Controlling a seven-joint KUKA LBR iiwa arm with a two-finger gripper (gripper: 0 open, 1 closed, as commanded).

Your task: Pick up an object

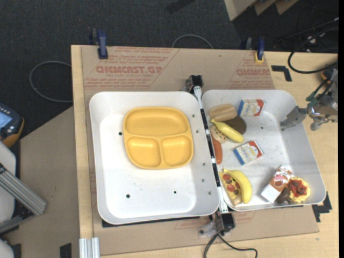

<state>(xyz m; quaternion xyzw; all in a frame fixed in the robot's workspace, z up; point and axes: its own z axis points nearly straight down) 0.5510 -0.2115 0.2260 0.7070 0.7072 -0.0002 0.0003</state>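
- Camera view: two white bins sit side by side on the desk [80, 144].
- The left bin [107, 198] holds a yellow tray [158, 137] with three parts. The tray sits toward the top of the bin.
- The right bin [306, 160] holds toy food.
- A banana [228, 131] lies near the top left of the right bin. Its long side runs from upper left to lower right. It rests over a brown bun [223, 112] and a dark round thing [238, 124].
- A second banana [243, 184] lies near the bottom left, running almost up and down, beside a pizza slice [231, 186].
- Two small milk cartons [250, 107] lie in the bin, one at the top and one in the middle.
- A red and white box [278, 183] and a red and yellow toy [297, 188] sit at the bottom right.
- The hand [293, 118] is at the right rim of the right bin. I cannot tell if it is open or closed. Nothing is seen in it.
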